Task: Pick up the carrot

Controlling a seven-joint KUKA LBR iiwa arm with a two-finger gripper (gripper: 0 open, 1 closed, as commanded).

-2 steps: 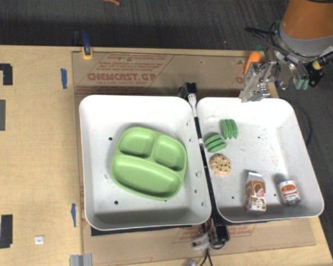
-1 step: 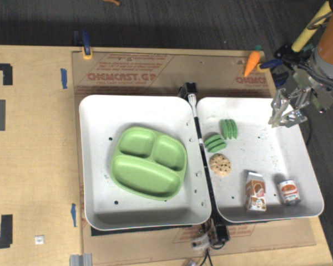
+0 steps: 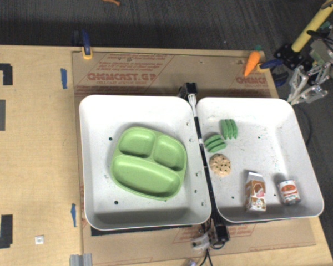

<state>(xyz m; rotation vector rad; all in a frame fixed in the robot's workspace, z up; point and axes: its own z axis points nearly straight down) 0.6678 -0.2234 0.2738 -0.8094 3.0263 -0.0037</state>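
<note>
The carrot (image 3: 252, 63) is small and orange with a green top. It lies on the cardboard just behind the back edge of the right bin (image 3: 277, 107), outside both bins. My gripper (image 3: 306, 86) is a metallic assembly at the far right, beyond the right bin's back right corner. It sits to the right of the carrot and slightly nearer, apart from it. Nothing shows in its grasp.
A green divided plate (image 3: 149, 161) sits in the left bin (image 3: 94, 148). The right bin holds two green ridged pieces (image 3: 228, 128) (image 3: 215, 143), a cookie (image 3: 220, 164), a small carton (image 3: 256, 192) and a small can (image 3: 289, 192). A yellow hose (image 3: 316, 20) hangs at the upper right.
</note>
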